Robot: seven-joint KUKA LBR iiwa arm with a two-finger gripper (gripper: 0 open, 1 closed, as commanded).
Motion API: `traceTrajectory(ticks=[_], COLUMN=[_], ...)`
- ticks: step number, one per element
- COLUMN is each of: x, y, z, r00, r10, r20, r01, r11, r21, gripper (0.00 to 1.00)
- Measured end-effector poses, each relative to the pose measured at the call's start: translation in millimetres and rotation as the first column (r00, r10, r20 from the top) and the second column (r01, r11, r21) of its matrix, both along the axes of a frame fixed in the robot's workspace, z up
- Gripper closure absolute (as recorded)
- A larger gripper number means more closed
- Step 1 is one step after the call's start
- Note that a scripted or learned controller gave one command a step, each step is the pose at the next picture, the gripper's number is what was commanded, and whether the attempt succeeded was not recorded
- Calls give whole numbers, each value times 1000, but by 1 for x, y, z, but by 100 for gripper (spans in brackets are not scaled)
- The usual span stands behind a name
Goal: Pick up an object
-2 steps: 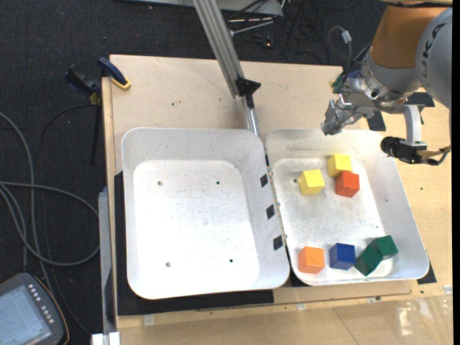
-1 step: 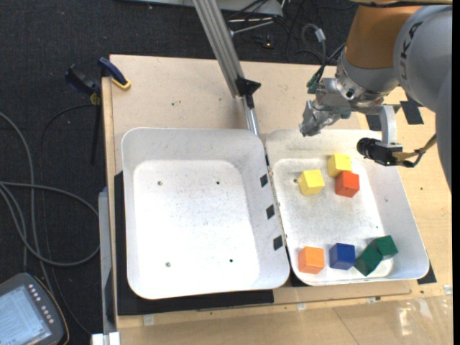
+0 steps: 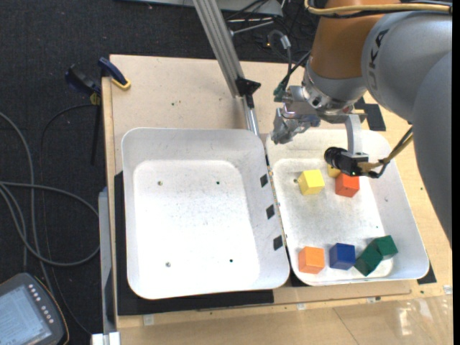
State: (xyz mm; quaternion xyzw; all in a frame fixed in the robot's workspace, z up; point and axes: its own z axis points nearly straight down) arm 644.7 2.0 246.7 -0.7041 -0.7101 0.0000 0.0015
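Orange wooden cube (image 3: 311,259), blue cube (image 3: 343,255) sit at front of right white bin (image 3: 402,214). You want small yellow block (image 3: 311,182) mid-bin: light, hard, pinch flat sides. Gripper (image 3: 286,129) hangs over back rim; grip state, cannot tell.

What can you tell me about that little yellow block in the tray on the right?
The yellow block is a small cube with a plain, matte look, maybe foam or painted wood. It sits flat on the floor of the right white bin, near its upper end, turned slightly askew to the bin's walls. Nothing touches it: an orange-red block lies just to its right with a gap between.
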Motion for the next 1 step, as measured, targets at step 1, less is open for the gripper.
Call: traceTrajectory(ticks=[1], x=[-15], y=[49], z=[-9], r00=[1000], r10=[-1], r20=[-1], r01=[1], r11=[1000], r21=[-1], gripper=[100])
